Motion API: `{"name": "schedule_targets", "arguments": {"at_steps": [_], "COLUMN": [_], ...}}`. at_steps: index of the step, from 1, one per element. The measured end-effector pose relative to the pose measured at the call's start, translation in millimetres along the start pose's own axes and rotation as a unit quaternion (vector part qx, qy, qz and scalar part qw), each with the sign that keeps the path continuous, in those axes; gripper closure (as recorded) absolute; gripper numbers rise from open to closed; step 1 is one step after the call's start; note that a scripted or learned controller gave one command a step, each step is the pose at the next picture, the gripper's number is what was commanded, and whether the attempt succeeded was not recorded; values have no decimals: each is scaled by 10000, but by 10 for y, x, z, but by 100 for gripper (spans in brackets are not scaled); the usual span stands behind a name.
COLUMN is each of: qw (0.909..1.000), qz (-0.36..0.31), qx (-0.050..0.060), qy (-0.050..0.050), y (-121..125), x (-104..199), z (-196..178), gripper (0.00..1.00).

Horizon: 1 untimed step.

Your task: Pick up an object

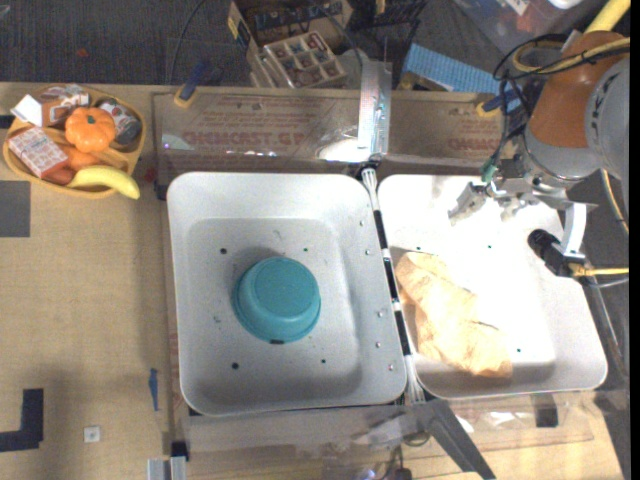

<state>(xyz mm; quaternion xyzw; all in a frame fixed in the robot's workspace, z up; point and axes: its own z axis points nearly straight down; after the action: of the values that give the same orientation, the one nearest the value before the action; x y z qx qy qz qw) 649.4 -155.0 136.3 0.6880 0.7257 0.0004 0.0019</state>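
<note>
Cloth against right bin's left wall

One fixed camera looks down at a slant on the left bin, taking in both bins whole.

2 bins, 1 bowl, 1 cloth

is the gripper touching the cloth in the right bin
Apart. The camera view shows the gripper near the right bin's far edge, with bare white floor between it and the cloth lying nearer the camera.
</note>
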Motion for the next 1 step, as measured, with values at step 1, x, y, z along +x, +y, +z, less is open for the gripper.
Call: {"name": "schedule_targets", "arguments": {"at_steps": [1], "qw": [9974], "qz": [-720], "qx": [17], "qy": [13], "y": [-513], "x": [437], "z": [210], "gripper": [0]}}
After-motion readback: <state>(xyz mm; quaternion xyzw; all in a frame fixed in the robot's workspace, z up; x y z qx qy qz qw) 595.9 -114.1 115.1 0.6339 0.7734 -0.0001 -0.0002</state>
